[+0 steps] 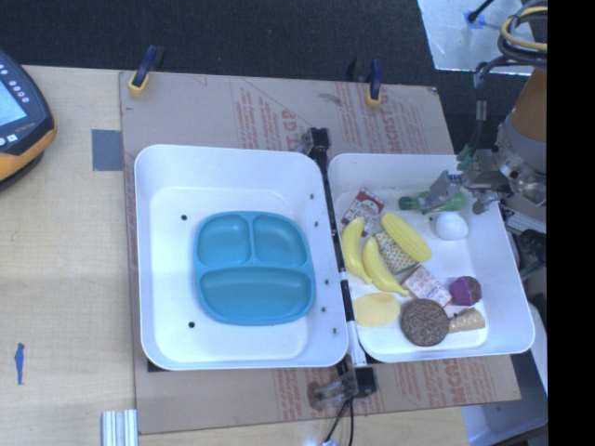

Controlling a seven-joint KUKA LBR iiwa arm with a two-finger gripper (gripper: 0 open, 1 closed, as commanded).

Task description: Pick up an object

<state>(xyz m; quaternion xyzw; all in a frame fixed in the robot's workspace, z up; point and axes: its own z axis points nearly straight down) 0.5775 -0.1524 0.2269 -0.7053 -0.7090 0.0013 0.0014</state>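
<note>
Your end effector (453,191) sits at the upper right of the frame, low over the far corner of the right bin (517,268); you cannot tell its state from here. Just below it lies a white egg (452,226), with a corn cob (406,236) and two bananas (364,254) to its left. Toward the frame's bottom are a purple onion (465,291), a brown cookie (425,322) and a yellow slice (376,309). The left bin (158,249) holds a blue divided plate (253,268).
</note>
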